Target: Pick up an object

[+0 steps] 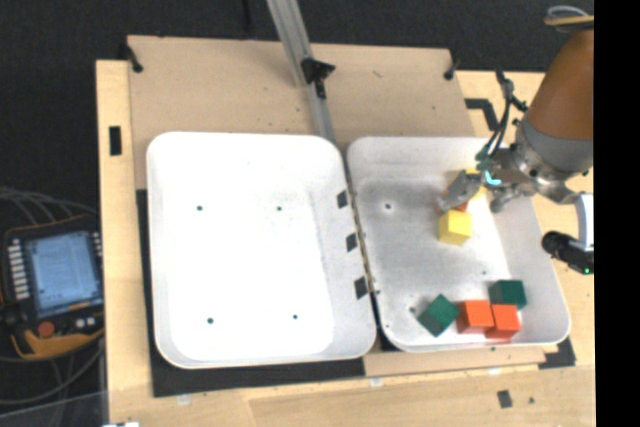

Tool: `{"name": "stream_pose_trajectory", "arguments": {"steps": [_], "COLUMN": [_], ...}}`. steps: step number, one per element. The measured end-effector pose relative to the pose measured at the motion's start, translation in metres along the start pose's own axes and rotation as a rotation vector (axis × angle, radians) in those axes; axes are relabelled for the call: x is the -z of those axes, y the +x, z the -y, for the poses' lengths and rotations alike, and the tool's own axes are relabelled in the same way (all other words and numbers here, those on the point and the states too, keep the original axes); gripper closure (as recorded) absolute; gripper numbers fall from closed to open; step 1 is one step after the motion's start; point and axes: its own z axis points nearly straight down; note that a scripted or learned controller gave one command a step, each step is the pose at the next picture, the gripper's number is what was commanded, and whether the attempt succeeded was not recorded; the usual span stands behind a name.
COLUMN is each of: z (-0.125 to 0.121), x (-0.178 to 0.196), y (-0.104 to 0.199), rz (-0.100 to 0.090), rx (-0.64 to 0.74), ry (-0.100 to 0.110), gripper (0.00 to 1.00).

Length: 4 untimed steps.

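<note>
Low in the frame, near the bottom edge of the right bin [400, 165], four blocks lie together: a green block [437, 314] tilted at the left, an orange block [476, 315] just beside it, a second orange block [505, 319] touching the first one, and a dark green block [509, 293] just above them. Higher in the same bin, about in its middle, a yellow block [455, 227] sits alone, well apart from this group. Right above the yellow block is the hand [472, 190], which comes from the right side of the frame at the end of the grey arm [560, 140] with its orange band. One finger reaches down close to the top left corner of the yellow block, but I cannot tell if it touches the block, and I cannot tell if the hand is spread or pressed together, because the parts are small and blurred there. The left bin [160, 245] takes the middle left of the frame, touching the right bin along its side. Both bins stand on the desk [115, 165], and a metal pole [285, 5] runs from the top of the frame down to the place between the bins. At the far left edge, outside the desk, a small screen device [55, 275] glows blue.
</note>
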Motion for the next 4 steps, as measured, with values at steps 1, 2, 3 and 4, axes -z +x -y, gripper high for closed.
{"name": "stream_pose_trajectory", "arguments": {"steps": [1, 2, 3, 4], "z": [-0.001, -0.001, 0.000, -0.001], "x": [0.002, -0.042, -0.094, -0.080], "y": [0.000, -0.007, -0.009, -0.009], "rz": [0.001, 0.003, 0.003, 0.002], "rx": [0.000, -0.003, -0.004, -0.009], "ry": [-0.005, 0.000, 0.000, -0.006], "gripper": [0.00, 0.00, 0.00, 1.00]}}
